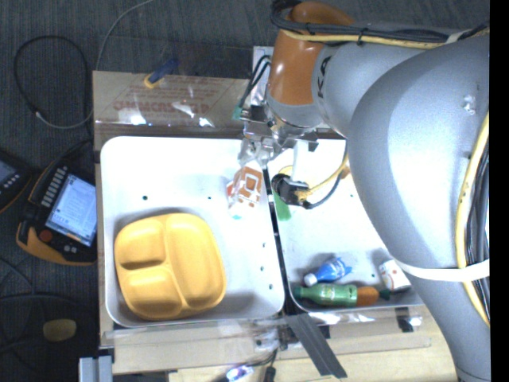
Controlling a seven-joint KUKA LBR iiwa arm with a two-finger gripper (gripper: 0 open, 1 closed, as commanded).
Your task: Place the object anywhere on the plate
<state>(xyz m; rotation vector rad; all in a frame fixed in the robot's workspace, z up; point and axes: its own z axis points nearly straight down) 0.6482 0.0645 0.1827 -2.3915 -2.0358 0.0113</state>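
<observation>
Yellow plate (169, 266): you see it, divided, in the left bin (127, 161).
Object: your orange-and-white carton (245, 187) hangs clamped in the gripper (253, 162) above that bin.
Right bin (338, 229): green bottle (334, 294), blue bottle (328, 271).
Floor: dark carpet (48, 22), cables, teach pendant (57, 209).

We see dark grey carpet (159, 14) all around the bench, with a thin cable (48, 78) looping across it. Left of the bench lies a handheld control pendant (60, 213), its screen lit.
</observation>
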